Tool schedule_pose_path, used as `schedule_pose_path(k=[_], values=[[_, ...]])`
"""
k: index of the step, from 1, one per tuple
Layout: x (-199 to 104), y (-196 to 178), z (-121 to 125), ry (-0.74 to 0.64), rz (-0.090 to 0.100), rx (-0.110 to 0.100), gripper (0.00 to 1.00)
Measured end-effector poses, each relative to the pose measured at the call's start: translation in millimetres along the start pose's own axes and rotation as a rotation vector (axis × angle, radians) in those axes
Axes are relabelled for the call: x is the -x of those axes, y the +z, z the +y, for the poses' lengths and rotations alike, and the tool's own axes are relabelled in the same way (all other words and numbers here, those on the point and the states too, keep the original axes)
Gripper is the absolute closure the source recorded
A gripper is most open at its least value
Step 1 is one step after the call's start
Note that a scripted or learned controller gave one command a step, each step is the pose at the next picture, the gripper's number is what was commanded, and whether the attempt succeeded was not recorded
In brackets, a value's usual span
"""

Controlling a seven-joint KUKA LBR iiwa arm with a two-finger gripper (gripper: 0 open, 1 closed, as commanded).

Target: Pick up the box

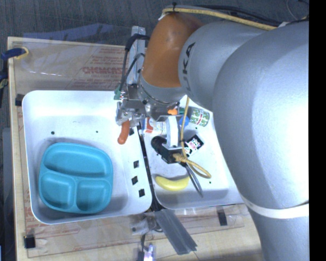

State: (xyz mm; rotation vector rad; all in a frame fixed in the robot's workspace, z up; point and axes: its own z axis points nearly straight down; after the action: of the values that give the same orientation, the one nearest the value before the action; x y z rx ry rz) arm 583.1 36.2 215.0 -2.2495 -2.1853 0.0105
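Since the wrist blocks the tool tip from above, I can't tell whether the gripper [131, 113] is apart or together, or whether it's clamped on anything. It sits low over the divider between the two bins, toward the 12 o'clock end.

What looks like the box [194, 143], small and black-and-white, lies in the right bin [220, 184] at roughly 4 o'clock from the gripper, clearly apart from it.

- Green can [198, 116]: just at 12 o'clock of the box.
- Yellow-handled scissors [193, 173]: at 6 o'clock of the box.
- Banana [171, 183]: at 7 o'clock of the box, near the bin's 6 o'clock rim.

In the left bin [32, 113]:
- Orange stick-like piece [122, 136]: right at 6 o'clock of the gripper; can't tell if they touch.
- Blue divided tray [76, 175]: in the 7 o'clock corner, well apart from the gripper.
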Motion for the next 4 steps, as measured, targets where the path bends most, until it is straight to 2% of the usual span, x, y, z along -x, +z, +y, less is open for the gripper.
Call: schedule_pose_path(k=[1,2,3,4], values=[[67.5,-51.3,46.9,-0.097,0.0,0.002,1.0],[60.7,27.4,9.1,-0.313,0.0,0.0,1.0],[119.6,-20.4,22.4,-0.207,-0.001,0.003,1.0],[66.9,27.1,9.1,-0.441,0.001,0.0,1.0]])
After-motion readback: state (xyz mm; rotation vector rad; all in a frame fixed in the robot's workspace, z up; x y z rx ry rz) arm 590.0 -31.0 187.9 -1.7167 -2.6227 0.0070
